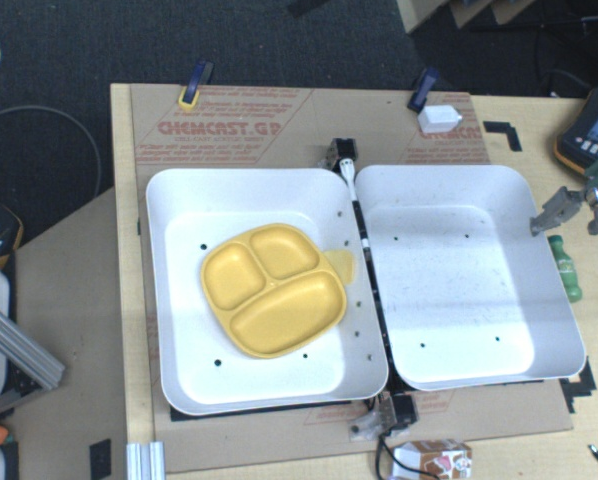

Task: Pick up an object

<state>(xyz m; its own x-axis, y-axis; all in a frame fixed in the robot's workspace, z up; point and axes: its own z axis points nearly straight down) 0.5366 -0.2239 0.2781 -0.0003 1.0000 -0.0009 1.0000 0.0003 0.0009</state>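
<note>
- We are noting the gripper (pixel 569 208) sitting at the right rim of the right bin (pixel 459 368), its grey fingers spread apart with nothing between them.
- The yellow divided plate (pixel 272 288) is lying well off to the gripper's left and a little nearer the camera, across the whole right bin and the seam between bins, in the middle of the left bin (pixel 179 368).
- We are reading the plate's long axis as running diagonally, from its far-left corner toward its near-right corner; the largest compartment is facing the near-right side, the two smaller ones the far side.
- A small pale yellow flat piece (pixel 341 264) is showing just at the plate's right edge, the side toward the gripper; we cannot tell whether it is part of the plate.
- Material: the plate is looking like smooth moulded plastic, rounded corners, raised ridges between three shallow wells. We are judging the rim or a ridge to be the only thin part a two-finger grasp could close on.
- A green marker-like stick (pixel 565 265) is lying just below the gripper, outside the right bin's rim.
- Both bins are looking like matt white plastic, lightly speckled.
</note>
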